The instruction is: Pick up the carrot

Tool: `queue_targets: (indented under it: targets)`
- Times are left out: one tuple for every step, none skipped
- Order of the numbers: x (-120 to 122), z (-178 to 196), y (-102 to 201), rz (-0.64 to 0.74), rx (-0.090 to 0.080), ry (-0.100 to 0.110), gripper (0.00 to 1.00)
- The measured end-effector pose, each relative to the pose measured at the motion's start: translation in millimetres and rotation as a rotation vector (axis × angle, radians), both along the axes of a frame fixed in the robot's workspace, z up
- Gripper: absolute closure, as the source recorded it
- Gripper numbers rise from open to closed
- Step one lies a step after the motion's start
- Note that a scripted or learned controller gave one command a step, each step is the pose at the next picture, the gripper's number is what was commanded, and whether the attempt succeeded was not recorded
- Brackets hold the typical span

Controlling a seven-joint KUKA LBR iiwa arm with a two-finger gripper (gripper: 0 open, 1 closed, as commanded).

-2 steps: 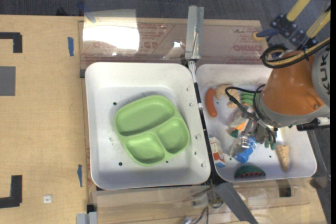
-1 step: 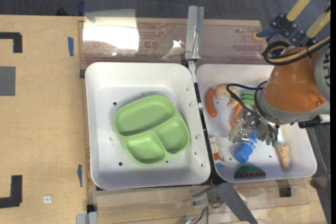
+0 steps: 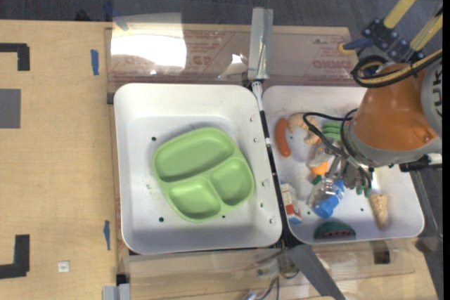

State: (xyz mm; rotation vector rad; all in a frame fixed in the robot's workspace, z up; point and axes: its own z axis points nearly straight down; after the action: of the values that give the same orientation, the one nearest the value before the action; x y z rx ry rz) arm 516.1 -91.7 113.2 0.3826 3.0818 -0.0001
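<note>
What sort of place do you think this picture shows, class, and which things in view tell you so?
Most likely a robotics lab bench set up for picking trials. A robot arm reaches over two white bins side by side; one holds a green divided plate, the other small toy foods such as a carrot.

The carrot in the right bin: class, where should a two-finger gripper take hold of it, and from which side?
Grip the carrot across its middle, coming straight down from above. It lies flat and elongated, running roughly up-down in the view, beside the right bin's left wall. Fingers should probably close across its narrow width, with the wall-side finger slipping into the small gap there.
</note>
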Motion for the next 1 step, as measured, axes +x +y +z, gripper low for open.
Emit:
queue_targets:
  targets:
    - [34.5,-23.0,-4.3,-0.155,0.008,0.023,0.00]
